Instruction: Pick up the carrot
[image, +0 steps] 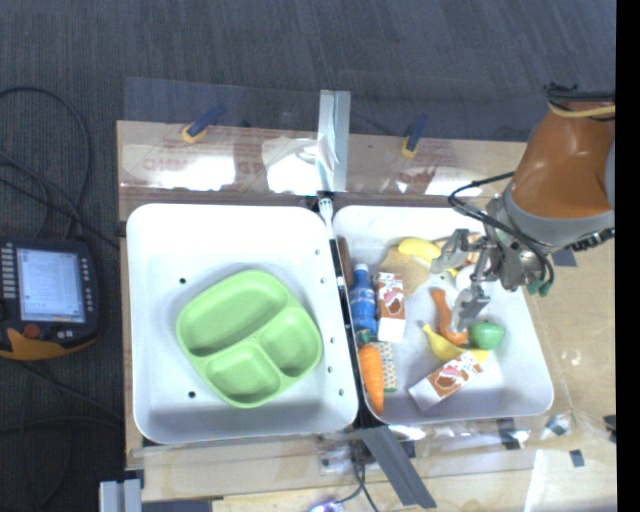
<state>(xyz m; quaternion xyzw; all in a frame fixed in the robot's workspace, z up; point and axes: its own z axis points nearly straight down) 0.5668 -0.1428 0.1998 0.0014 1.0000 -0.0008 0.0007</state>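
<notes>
Two shallow white bins sit side by side on the wooden table (580, 350), and the right bin (530, 395) serves as the landmark here. Nearest the camera, at that bin's front edge, a small white carton with a red-and-brown label (455, 378) lies tilted. Just left of it, against the bin's left wall, the orange carrot (371, 376) lies lengthwise, untouched, well apart from the robot's jaws. Beyond the carrot, a blue plastic bottle (361, 298) lies along the same wall, with a small white-and-red packet (391, 308) beside it. Toward the bin's middle, a yellow banana (441, 343) and a green round toy (487, 334) rest close together. The grey two-finger gripper (468, 308) hangs over them; whether its jaws are apart or together I cannot tell. Farther back lies a yellow lemon-shaped piece (420, 248). Left of the right bin, the other bin (160, 230) holds a light green divided plate (250, 336).
</notes>
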